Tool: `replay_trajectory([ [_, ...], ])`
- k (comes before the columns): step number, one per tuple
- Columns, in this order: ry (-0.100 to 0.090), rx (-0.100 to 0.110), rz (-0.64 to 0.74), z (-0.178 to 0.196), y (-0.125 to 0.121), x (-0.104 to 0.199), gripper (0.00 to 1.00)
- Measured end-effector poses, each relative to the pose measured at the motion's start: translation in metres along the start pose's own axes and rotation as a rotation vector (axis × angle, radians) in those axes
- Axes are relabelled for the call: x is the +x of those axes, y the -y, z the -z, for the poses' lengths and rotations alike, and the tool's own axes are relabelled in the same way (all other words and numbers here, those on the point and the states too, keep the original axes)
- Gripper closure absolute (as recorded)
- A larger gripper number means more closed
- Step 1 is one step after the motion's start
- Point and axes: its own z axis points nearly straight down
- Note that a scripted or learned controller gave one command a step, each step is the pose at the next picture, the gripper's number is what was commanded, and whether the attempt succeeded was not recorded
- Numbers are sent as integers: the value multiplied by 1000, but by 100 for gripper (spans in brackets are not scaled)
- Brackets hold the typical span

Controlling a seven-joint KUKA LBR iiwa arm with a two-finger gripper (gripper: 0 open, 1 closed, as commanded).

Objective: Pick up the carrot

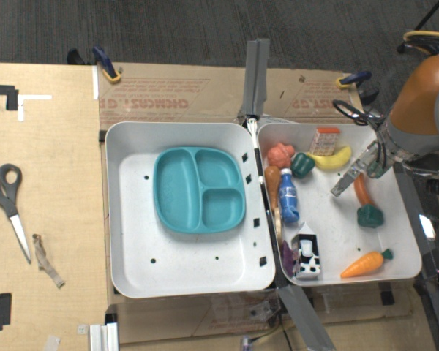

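The carrot (364, 264), orange with a small green top pointing right, lies flat near the front right corner of the right bin (336, 229). My gripper (348, 183) hangs over the back right part of that bin, slanting down to the left, well behind the carrot and apart from it. Just beside the gripper's tip lies a slim orange piece (361, 190) with a dark green knob (369, 216) at its near end. The arm's orange band (418, 93) is at the right edge.
The right bin also has a banana (331, 158), a red-and-white box (327, 136), a pink lump (281, 153), a green piece (302, 165), a blue bottle (287, 197) and a black-and-white toy (306, 257). A teal divided plate (200, 189) sits in the left bin (132, 254).
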Motion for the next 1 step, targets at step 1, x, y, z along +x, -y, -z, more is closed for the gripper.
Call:
replay_trajectory([
  [1,5,0,5,11,-2,-1,100],
])
